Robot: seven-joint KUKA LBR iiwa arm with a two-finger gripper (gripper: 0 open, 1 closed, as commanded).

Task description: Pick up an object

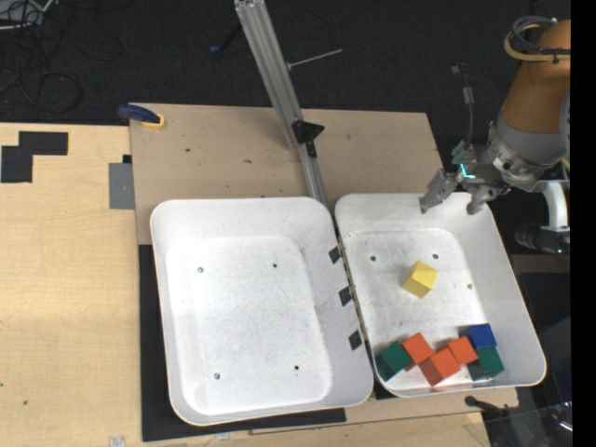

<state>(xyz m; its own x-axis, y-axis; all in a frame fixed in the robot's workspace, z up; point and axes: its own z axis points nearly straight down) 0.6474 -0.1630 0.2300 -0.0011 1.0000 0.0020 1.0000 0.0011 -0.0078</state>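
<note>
The arm, grey with an orange section above the wrist, reached in from the right and ended in the tool, which hung over the far right corner of the right bin. Its two fingers stood apart, spread wide, with nothing between them.

Below the tool and a little to its left, nearer the camera, a yellow block lay alone on the floor of the right bin, tilted on a corner-wise angle and well apart from the tool. Farther still from the tool, in the near corner of the same bin, a cluster of blocks sat crowded together: a green block at the left end, an orange block touching it, a second orange block just beside that, a third orange block next along, a blue block behind it, and a dark green block at the right end, close to the bin's rim.

Left of the tool, across the black clips joining the two rims, lay the left bin. Both bins rested on the counter. Up and to the left of the tool, a slanted metal rail rose from the counter's far side.
</note>
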